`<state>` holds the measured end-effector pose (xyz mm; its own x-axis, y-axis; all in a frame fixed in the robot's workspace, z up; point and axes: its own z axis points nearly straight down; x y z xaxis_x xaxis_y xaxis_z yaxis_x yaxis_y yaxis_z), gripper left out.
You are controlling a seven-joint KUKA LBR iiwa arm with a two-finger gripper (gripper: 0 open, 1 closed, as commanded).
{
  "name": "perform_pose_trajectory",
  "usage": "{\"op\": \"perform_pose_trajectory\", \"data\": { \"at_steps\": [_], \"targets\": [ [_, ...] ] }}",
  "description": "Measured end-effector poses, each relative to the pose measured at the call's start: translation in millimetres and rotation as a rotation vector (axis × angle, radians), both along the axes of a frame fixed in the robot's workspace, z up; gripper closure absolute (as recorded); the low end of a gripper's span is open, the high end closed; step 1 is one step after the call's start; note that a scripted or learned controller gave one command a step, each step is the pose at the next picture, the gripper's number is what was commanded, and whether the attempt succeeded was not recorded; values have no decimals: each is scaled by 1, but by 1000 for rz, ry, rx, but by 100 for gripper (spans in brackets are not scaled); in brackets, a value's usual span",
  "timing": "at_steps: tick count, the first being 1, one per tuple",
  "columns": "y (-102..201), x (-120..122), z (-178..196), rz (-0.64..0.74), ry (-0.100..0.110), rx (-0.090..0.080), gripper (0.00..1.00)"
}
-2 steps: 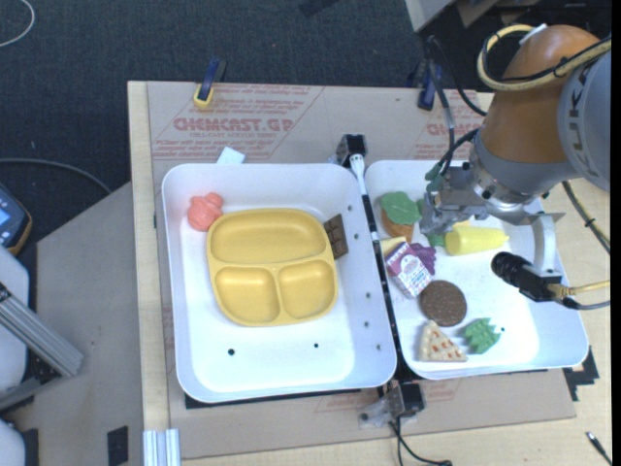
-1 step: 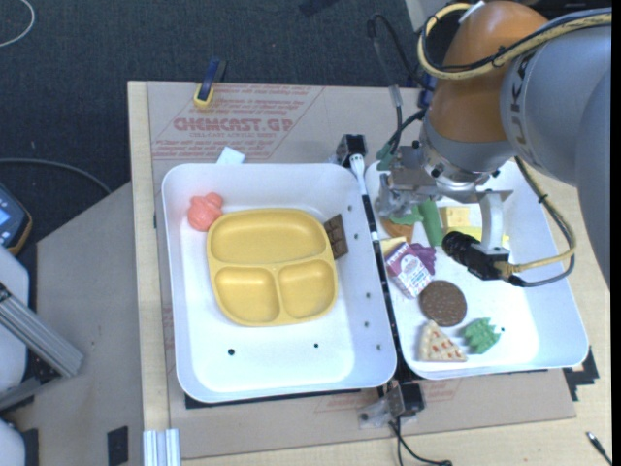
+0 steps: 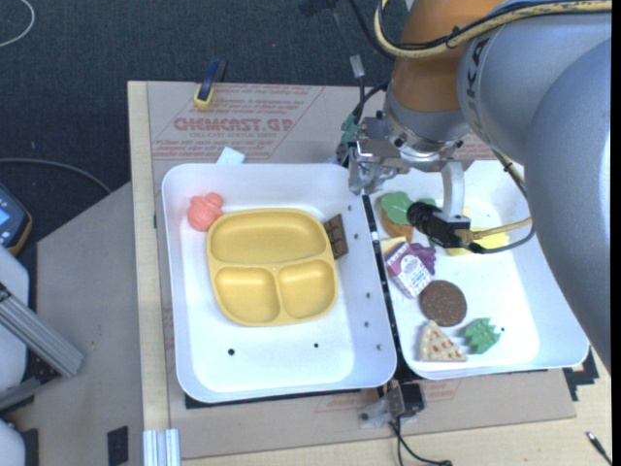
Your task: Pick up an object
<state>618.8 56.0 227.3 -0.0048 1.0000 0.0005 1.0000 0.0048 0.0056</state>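
Note:
My gripper [image 3: 365, 177] hangs over the back end of the divider between the two bins; nothing shows in its grasp. Just to its right, in the right bin [image 3: 505, 352], lies a green and tan toy food [image 3: 394, 210]. In front of that lie a purple and white packet [image 3: 411, 267], a round brown cookie [image 3: 443, 302], a pizza slice [image 3: 440, 345] and a green broccoli piece [image 3: 481, 334]. The left bin [image 3: 281, 362] holds a yellow divided plate [image 3: 270, 263], a pink toy [image 3: 204, 211] at its back left, and a brown chocolate piece [image 3: 336, 236] against the plate's right rim.
The grey arm with its orange band [image 3: 441, 13] comes in from the upper right and hides the right bin's back corner. A blue and yellow tool [image 3: 207, 84] lies on the cardboard behind the bins. The left bin's front floor is bare white.

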Motion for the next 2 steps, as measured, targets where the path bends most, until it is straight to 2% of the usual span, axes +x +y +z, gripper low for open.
{"op": "perform_pose_trajectory", "data": {
  "at_steps": [1, 2],
  "targets": [
    [15, -9, -12, -3, 10, 0, 100],
    [6, 3, -7, -6, 2, -1, 100]
  ]
}}
